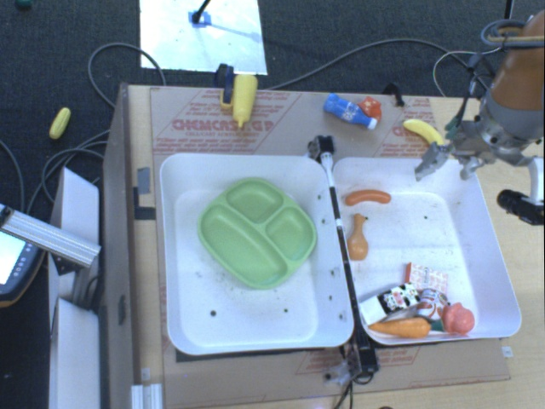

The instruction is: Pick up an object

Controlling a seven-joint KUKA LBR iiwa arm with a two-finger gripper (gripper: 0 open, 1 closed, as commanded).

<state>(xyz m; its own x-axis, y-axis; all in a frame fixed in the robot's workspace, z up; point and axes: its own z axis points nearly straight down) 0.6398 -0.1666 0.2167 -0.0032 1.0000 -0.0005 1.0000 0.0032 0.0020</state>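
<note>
The gripper (pixel 446 162) hangs with its jaws spread wide and holding nothing, over the right bin's (pixel 477 220) two o'clock corner. A hot dog (pixel 367 198) lies at its eight o'clock, a banana (pixel 422 129) just beside at eleven.

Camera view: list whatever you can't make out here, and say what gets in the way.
- Arm: cut off by the view's right edge.
- Small cartons in the right bin: print too small to read.
- Carrot: its lower side hidden by the bin's front rim.
- Blue item on the white sheet: too blurred to identify.
</note>
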